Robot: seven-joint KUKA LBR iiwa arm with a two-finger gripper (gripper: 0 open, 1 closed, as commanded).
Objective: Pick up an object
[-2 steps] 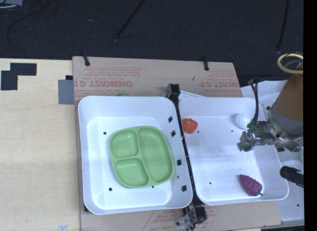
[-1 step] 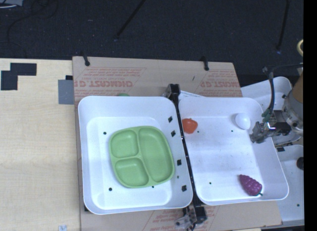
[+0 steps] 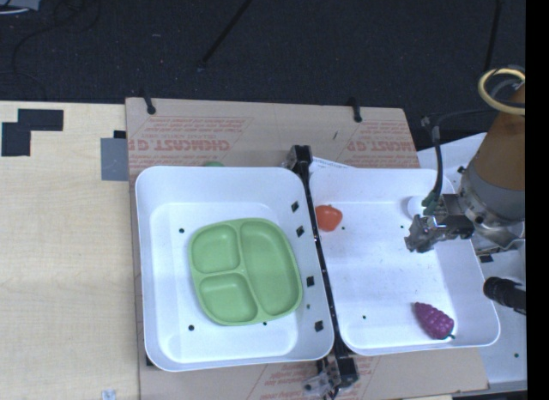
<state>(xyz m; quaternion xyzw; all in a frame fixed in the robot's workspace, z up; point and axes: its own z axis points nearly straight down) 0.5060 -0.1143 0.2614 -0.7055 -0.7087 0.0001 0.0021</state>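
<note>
Where the bench carries its two shallow white bins side by side, the contents stand as follows. Left bin (image 3: 163, 218): one green divided plate (image 3: 245, 270) with three compartments, lying flat near the middle of the floor. Right bin (image 3: 377, 338): one small orange-red object (image 3: 328, 216) at the upper left, close beside the black divider (image 3: 313, 244) between the bins; one purple knobbly object (image 3: 434, 320), grape-like in form, at the lower right near the rim, well apart from the orange-red one. Arm (image 3: 502, 162): enters from the right, tan-orange section above a grey wrist, positioned over the right bin's right side. Gripper (image 3: 422, 237): dark, low over the bin floor between the two objects, touching neither; whether it is released or clenched cannot be told, and nothing is seen grasped. Brown cardboard sheet (image 3: 257, 136) under both bins
</note>
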